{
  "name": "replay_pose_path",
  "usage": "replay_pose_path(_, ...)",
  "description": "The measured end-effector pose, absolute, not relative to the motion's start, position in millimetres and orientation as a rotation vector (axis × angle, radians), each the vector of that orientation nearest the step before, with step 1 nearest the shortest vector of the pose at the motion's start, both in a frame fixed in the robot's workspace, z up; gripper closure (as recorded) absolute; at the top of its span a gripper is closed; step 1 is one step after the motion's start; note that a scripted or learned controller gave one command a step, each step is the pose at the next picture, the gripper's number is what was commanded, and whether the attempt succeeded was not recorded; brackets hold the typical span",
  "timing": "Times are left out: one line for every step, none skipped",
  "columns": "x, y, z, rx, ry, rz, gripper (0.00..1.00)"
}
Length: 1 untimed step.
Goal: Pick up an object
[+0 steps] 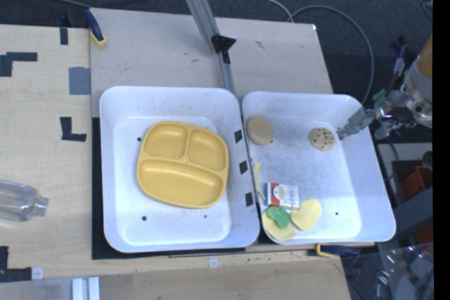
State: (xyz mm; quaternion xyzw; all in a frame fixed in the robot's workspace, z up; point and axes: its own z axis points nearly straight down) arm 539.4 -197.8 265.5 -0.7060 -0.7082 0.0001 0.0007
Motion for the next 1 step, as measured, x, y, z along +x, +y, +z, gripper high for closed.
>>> replay_pose_path(498.6, -132.4, 148.3, -2.218, -2.221, 0.002, 0.0)
